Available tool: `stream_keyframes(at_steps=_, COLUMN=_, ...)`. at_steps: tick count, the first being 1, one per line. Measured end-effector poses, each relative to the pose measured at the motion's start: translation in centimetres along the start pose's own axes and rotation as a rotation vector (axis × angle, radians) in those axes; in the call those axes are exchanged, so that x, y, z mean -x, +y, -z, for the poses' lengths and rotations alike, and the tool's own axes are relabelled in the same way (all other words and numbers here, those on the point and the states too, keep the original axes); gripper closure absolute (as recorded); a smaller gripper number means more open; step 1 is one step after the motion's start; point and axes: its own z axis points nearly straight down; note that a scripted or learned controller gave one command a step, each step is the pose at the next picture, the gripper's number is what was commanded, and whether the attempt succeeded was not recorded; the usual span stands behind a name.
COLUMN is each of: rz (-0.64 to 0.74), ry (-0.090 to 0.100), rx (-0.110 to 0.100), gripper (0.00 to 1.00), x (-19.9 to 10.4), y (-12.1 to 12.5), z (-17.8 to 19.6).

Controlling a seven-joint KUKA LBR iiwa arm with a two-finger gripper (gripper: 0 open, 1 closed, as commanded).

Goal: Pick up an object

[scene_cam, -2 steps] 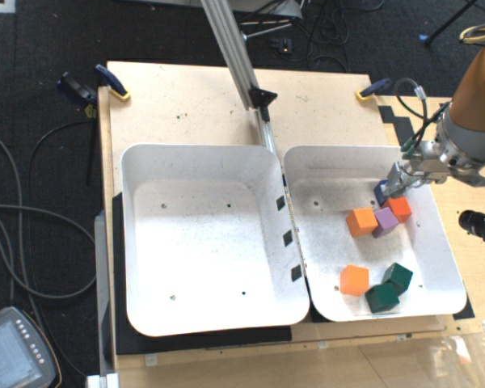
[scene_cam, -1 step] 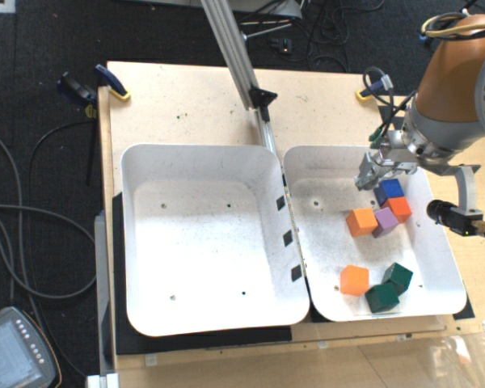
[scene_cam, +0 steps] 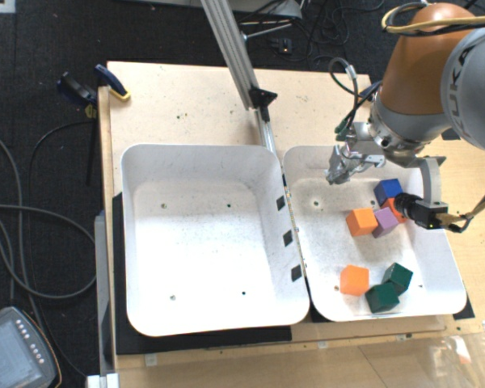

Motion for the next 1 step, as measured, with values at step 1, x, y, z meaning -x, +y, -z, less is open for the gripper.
stream_keyframes(at_steps=1, rz=0.000, ry=0.000, rx=0.001, gripper=1.00, x=-5.66, y=1.70, z=0.38)
